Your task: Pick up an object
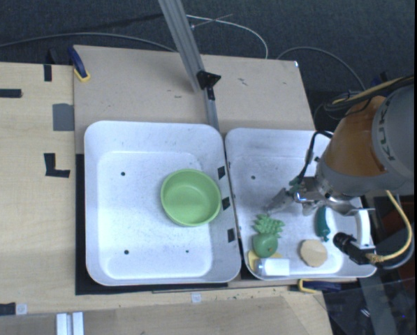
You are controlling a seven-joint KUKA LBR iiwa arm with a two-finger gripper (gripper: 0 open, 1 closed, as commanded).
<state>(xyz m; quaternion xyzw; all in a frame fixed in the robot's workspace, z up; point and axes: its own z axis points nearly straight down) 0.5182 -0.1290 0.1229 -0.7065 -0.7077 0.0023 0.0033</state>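
Small objects crowd the right bin's [264,145] near edge; nothing lifted yet.
Pincer [278,201] hovers mid-bin above the green toy [266,237], holding nothing visible; its opening I cannot tell. Green bowl [190,197] sits in the left bin [110,152].

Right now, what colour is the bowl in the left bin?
Light green bowl, clearest in the camera view.

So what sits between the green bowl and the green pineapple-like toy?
In the camera view, between the green bowl and the green toy run the two bins' adjoining rims, with small black clips on them; otherwise bare white bin floor.
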